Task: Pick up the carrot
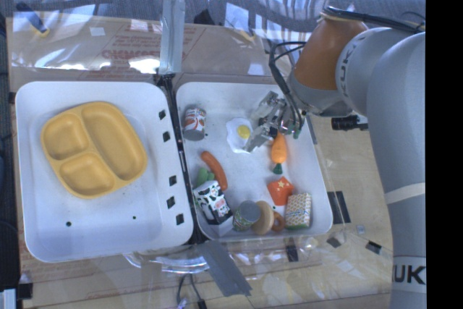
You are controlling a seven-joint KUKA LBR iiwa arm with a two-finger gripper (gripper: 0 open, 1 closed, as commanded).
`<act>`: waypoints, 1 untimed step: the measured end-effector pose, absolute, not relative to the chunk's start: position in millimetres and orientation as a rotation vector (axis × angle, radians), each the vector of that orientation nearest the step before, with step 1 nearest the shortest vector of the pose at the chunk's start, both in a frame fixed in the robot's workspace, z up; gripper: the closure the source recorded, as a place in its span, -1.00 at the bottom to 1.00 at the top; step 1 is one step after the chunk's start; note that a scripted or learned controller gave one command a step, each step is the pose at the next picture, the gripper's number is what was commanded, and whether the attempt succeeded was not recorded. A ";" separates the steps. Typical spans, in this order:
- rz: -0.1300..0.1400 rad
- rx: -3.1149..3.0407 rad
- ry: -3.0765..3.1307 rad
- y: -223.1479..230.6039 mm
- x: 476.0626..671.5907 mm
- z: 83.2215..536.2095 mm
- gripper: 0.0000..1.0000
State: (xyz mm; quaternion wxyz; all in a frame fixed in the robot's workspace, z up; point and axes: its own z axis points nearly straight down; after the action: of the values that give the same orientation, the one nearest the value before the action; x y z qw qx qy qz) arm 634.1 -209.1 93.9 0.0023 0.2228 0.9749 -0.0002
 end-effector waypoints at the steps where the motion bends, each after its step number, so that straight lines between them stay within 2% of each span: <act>1: -0.002 0.682 3.058 -206.8 636.5 106.0 1.00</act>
State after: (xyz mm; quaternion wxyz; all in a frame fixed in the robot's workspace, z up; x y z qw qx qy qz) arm 636.5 -206.8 106.0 0.0042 0.2177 0.9760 -0.0007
